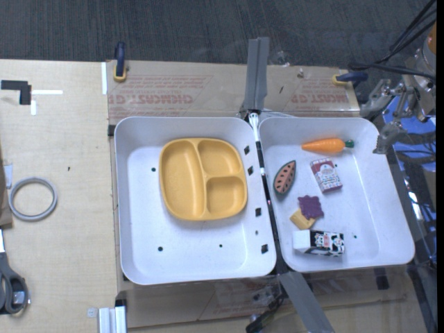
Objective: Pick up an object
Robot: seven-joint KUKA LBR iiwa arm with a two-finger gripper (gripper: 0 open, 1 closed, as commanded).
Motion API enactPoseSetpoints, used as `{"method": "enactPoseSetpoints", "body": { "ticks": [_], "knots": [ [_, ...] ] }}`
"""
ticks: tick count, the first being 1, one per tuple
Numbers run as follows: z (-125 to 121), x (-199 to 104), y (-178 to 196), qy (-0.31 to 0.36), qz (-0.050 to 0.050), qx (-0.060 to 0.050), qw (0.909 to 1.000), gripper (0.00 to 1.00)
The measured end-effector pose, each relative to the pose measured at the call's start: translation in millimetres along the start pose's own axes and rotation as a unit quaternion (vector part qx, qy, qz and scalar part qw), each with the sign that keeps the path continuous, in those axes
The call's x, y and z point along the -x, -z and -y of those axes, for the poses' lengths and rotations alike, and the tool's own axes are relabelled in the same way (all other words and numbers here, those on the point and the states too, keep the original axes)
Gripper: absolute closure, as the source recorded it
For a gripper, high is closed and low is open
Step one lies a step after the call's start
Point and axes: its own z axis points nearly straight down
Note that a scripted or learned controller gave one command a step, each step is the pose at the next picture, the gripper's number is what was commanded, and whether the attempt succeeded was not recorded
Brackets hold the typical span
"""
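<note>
On the bench at far left lies a grey tape roll. The left bin holds a yellow divided plate. The right bin has the pickable objs: watermelon slice, purple piece, milk carton, red box, carrot. Step looks like the very start, approach not yet made. Next move needs descent over one obj. Claw state: cannot tell.

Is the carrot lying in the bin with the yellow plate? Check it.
No, the carrot lies in the right bin; the yellow plate sits in the left.
</note>
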Motion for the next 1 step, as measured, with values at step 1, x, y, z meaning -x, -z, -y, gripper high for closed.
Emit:
{"method": "enactPoseSetpoints", "body": {
  "ticks": [1],
  "knots": [
    [-4.8,-56.4,-121.2,-0.094,-0.001,0.0,0.9956,0.0]
  ]
}}
